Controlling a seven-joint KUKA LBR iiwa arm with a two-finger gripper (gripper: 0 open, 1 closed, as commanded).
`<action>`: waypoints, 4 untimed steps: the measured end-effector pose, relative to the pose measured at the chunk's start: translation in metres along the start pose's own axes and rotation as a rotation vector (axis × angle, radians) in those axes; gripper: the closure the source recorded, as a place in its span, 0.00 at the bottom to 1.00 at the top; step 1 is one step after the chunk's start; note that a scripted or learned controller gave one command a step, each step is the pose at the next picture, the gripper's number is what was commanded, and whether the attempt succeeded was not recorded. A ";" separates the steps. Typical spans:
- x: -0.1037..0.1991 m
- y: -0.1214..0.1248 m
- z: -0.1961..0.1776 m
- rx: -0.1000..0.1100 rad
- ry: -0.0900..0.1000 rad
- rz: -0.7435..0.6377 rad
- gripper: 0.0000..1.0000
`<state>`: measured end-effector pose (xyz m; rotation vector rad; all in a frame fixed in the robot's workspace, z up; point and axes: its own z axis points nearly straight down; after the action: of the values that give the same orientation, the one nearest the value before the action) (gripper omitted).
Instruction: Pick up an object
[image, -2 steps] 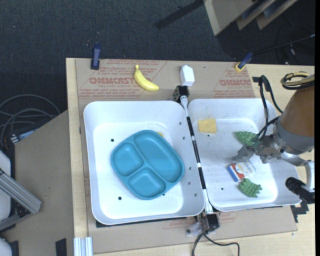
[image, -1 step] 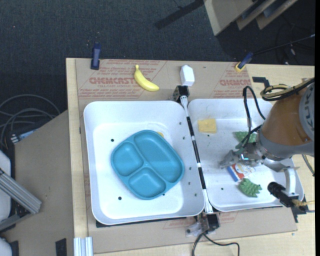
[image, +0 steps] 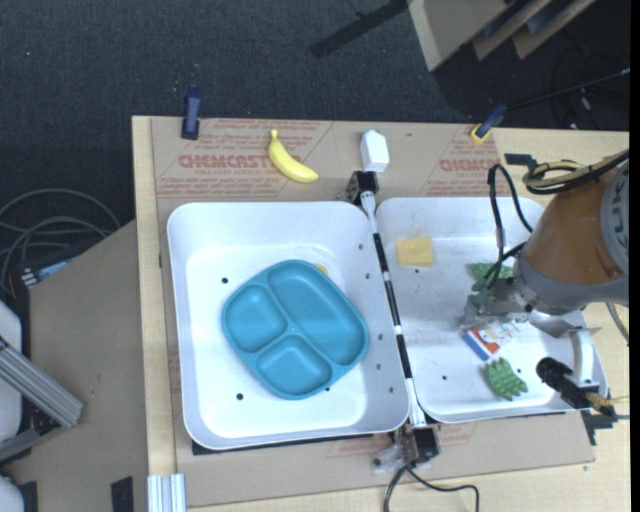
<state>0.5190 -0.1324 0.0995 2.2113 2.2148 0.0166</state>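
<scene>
Camera view: gripper (image: 492, 312) low in the right bin (image: 440, 300), at the end of the arm (image: 575, 250) reaching in from the right. Jaw state hidden under the wrist: cannot tell, released or clenched. Nothing visibly held.

Nearest candidate: striped item (image: 482, 343), red, white and blue, lying flat just beside the gripper on the near side, perhaps touching it. Green toy (image: 506, 379) a little further toward the near rim. Green leafy piece (image: 487, 272) just behind the gripper, partly covered. Yellow block (image: 415, 251) well apart, toward the divider.

Left bin (image: 200, 260) with a blue tray (image: 292, 327); banana (image: 290, 162) out on the bench behind it. Best ignored for now.

For a clean grasp, probably: choose one target and centre over it before closing. Beware the flat striped item, likely to slip. Green toy likely easier, being thicker, though close to the wall. Lift straight up, and check the load before moving off.
</scene>
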 end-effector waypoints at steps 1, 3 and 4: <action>-0.008 -0.034 -0.086 0.014 0.000 0.003 1.00; 0.004 -0.010 0.012 0.008 -0.002 0.003 0.00; -0.037 0.051 -0.033 0.013 -0.001 0.001 0.00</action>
<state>0.5695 -0.1697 0.1335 2.2191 2.2200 0.0011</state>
